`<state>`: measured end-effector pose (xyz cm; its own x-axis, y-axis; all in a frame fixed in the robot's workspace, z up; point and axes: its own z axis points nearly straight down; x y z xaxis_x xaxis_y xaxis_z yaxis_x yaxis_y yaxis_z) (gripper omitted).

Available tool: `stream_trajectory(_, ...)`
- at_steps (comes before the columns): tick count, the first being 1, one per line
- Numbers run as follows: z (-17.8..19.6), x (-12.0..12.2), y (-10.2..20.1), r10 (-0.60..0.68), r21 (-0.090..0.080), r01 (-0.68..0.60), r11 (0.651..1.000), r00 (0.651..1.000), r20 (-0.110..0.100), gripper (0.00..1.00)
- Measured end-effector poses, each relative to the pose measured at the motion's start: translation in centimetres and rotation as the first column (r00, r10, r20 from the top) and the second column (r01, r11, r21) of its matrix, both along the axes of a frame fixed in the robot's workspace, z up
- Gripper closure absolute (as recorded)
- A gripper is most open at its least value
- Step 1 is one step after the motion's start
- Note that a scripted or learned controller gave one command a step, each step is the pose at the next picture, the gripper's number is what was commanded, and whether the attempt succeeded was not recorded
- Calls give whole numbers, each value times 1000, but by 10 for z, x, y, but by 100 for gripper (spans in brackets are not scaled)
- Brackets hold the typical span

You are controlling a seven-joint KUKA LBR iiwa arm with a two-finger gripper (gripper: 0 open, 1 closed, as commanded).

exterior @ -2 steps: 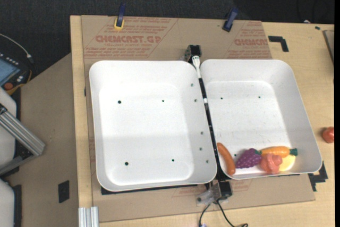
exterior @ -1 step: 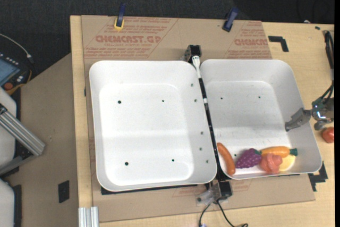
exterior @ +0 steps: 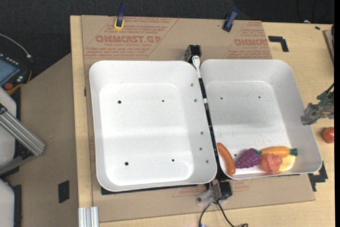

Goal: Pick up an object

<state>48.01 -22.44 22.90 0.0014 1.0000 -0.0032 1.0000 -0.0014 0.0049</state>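
Two white bins sit side by side on the counter (exterior: 159, 34), which is covered with brown printed board.

Left bin (exterior: 106, 130): you see four small dark dots on its floor.

Right bin (exterior: 249, 74): all the objects are bunched in its near corner, along the front wall. From left to right:
- an orange sausage-shaped piece (exterior: 226, 159), lying at a slant, close to the divider between the bins;
- a bunch of purple grapes (exterior: 248, 158), just beside it;
- a red-pink piece (exterior: 270, 162), touching the grapes' right side;
- a carrot (exterior: 275, 151) with a green tip, lying across the top of the red-pink piece;
- a yellow piece (exterior: 287, 163), partly tucked under the carrot, nearest the bin's right wall.

Gripper (exterior: 314, 113): you find it at the right edge of the view, over the right bin's right rim, well apart from the pile of objects. Nothing can be seen between the fingers. Whether they are spread or closed, you cannot tell; they are small and blurred.

A small red object (exterior: 328, 135) lies on the counter outside the bin, near the gripper and just below it in the view.

Two blue clamps (exterior: 121, 16) hold the board at the far edge.
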Motion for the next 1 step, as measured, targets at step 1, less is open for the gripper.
stream_trajectory(1, -1, 0, 0, -1, 1, 1, 1000, 1000, -1, 0)
